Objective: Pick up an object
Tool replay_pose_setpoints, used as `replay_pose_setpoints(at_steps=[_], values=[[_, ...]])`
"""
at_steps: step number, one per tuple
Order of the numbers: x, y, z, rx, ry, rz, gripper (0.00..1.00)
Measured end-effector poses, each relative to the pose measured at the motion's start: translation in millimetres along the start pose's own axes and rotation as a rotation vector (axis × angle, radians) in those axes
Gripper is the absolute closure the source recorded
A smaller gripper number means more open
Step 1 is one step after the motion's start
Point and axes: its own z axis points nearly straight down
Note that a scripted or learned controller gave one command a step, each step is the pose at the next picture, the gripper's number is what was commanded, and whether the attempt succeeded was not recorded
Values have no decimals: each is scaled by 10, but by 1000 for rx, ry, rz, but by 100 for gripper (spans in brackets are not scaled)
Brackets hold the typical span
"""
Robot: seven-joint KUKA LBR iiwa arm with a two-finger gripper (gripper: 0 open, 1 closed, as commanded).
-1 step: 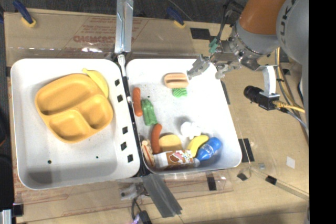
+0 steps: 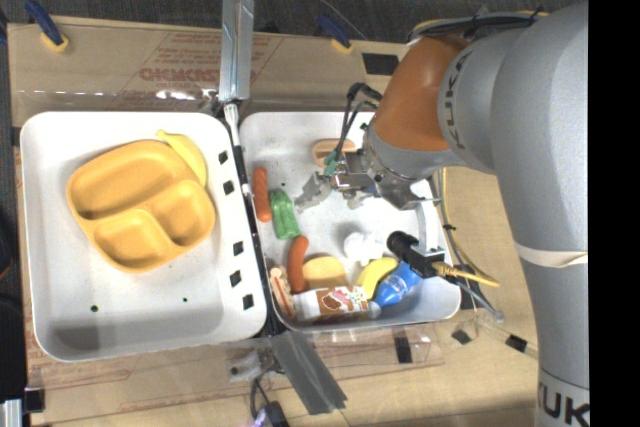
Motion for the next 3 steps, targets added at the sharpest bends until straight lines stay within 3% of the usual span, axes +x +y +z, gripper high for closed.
replay_pose_setpoints(at_steps=[1,2,3], values=[[104,-702,532,-11,-1,-173,0],[95,-698,436,-11,-3,-177,100],[726,-192,-511,-20,-3,-221,100]])
